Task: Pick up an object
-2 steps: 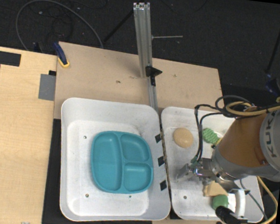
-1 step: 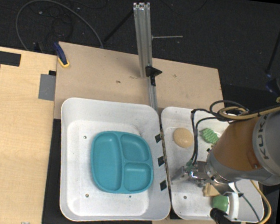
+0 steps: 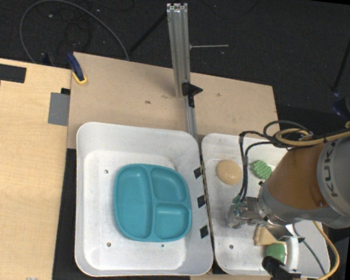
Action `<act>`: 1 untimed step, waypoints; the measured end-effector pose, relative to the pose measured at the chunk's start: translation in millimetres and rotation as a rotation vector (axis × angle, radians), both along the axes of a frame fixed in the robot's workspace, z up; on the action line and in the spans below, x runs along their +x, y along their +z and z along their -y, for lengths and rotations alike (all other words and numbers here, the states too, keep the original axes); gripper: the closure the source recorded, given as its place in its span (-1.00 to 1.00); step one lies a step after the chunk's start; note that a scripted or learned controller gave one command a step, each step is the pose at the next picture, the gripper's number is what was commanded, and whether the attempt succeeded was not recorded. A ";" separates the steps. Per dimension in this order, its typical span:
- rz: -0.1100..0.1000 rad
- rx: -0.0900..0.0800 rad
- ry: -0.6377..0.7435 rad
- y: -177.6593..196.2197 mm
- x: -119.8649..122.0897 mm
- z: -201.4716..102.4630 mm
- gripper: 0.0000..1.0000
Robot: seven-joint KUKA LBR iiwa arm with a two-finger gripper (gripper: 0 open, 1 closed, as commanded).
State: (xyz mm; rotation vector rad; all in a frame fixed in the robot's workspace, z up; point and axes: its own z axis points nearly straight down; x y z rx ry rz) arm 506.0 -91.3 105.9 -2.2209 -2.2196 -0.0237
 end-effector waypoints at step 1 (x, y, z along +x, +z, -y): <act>-0.008 -0.012 0.001 61.6 -2.0 4.5 1.00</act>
